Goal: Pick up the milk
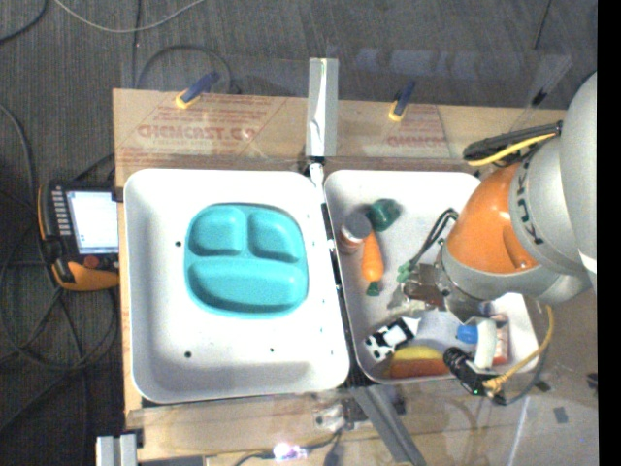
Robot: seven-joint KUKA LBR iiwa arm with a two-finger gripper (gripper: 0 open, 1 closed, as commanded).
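Arm's gripper hangs low in right bin, reaching; grip state unclear. Next: settle on milk, near-left.

Left bin: holds a divided plate near its middle.
Right bin: just right of the left bin, edges touching.
Far part of right bin: a can, a carrot just right of it.
Near edge of right bin: milk carton, a fruit beside it.
Arm: over the right bin's right side.
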